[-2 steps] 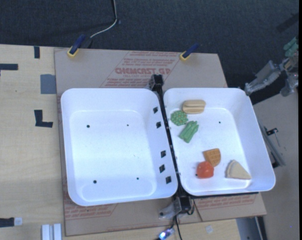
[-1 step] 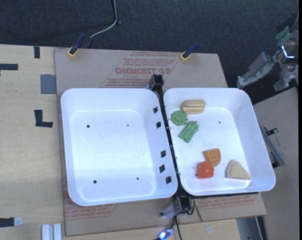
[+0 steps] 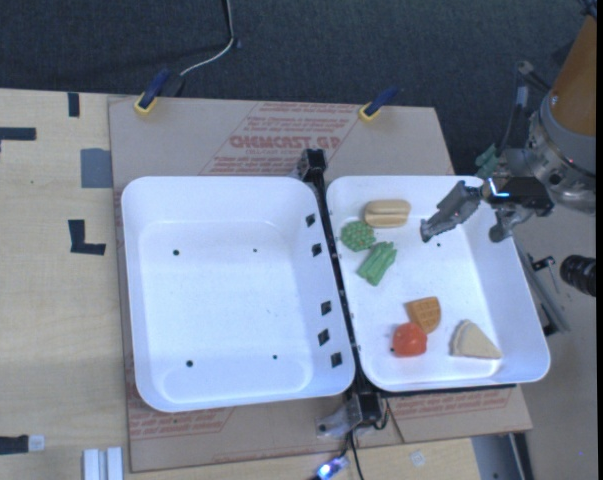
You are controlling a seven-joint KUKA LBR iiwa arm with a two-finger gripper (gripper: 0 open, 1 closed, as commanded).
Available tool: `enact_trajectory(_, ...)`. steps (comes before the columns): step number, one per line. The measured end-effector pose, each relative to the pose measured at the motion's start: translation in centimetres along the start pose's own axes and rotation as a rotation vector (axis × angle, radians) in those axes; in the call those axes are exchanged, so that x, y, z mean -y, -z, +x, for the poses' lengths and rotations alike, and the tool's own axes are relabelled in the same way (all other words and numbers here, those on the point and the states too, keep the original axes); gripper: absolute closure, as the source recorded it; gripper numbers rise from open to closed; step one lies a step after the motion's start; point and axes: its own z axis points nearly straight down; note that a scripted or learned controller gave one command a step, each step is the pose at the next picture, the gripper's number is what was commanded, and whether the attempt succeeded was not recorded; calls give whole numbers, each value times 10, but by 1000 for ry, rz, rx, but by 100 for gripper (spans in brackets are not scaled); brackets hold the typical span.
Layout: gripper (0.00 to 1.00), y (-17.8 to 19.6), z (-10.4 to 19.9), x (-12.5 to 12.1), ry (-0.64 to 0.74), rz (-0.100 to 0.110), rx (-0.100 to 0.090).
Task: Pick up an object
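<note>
The right bin (image 3: pixel 501 268) holds several toy foods: a tan bread roll (image 3: pixel 386 212), a round green piece (image 3: pixel 357 235), a green pod bunch (image 3: pixel 378 262), an orange wedge (image 3: pixel 424 313), a red tomato (image 3: pixel 409 340) and a pale cheese wedge (image 3: pixel 474 341). My gripper (image 3: pixel 469 218) hangs over the bin's upper right part, open, one dark finger (image 3: pixel 447 213) over the bin floor and the other by the right rim. Nothing sits between the fingers. The roll lies to its left.
The left bin (image 3: pixel 221 288) sits beside the right one, joined by a black clipped seam (image 3: pixel 326 268). Both rest on a cardboard sheet (image 3: pixel 281 138) held by blue-and-yellow clamps. The arm's wrist and cables crowd the right edge.
</note>
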Motion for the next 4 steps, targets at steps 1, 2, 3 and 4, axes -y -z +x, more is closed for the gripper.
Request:
enact_trajectory(1,0,114,80,0,9,-26,-2)
enact_trajectory(2,0,125,192,2,13,-14,-2)
enact_trajectory(3,0,38,155,0,-2,-3,3)
enact_trajectory(4,0,20,137,-1,0,-10,1)
